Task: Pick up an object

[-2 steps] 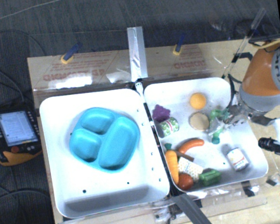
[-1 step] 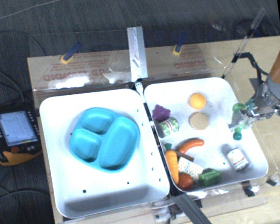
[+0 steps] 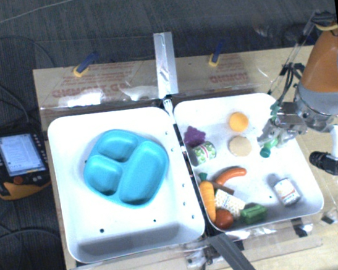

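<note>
Overhead, hand (image 3: 269, 143) hung over right bin (image 3: 299, 172) at 3 o'clock edge; finger spread could not be told, no grasp seen. Nearest objects: tan round piece (image 3: 240, 146) at hand's 9 o'clock, orange ball (image 3: 238, 121) at 10 o'clock.

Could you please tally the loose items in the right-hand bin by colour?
Orange: 3, a ball, a carrot, a sausage-shaped piece
Purple: 1, grapes
Green: 2, a can, a block
Tan: 1, a round piece
Red: 1, a rounded piece
White: 2, a jar, a packet
Total: 10
</note>
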`<action>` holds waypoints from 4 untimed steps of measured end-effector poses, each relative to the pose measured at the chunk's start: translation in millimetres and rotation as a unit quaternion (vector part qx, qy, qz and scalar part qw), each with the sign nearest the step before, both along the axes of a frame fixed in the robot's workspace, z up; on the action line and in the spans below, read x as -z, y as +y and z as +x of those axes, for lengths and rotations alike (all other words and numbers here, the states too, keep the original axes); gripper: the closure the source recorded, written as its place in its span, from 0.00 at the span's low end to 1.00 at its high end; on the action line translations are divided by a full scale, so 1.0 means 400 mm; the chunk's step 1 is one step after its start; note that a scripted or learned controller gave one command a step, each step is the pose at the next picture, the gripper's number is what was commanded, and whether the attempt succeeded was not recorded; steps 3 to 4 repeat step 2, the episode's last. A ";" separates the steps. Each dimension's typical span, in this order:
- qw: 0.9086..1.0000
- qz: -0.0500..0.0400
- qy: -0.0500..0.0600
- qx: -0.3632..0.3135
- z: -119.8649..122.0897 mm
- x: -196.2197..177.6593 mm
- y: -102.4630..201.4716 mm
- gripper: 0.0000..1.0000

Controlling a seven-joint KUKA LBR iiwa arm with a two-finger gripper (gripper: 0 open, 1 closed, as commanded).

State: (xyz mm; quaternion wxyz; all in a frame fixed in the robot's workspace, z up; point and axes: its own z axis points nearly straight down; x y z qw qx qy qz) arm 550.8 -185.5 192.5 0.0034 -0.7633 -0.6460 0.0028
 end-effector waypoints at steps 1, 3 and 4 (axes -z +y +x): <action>1.000 -0.002 0.000 0.008 0.040 0.078 0.059 1.00; 1.000 -0.001 0.000 0.004 -0.033 -0.018 0.110 1.00; 1.000 -0.001 0.000 0.004 -0.033 -0.018 0.110 1.00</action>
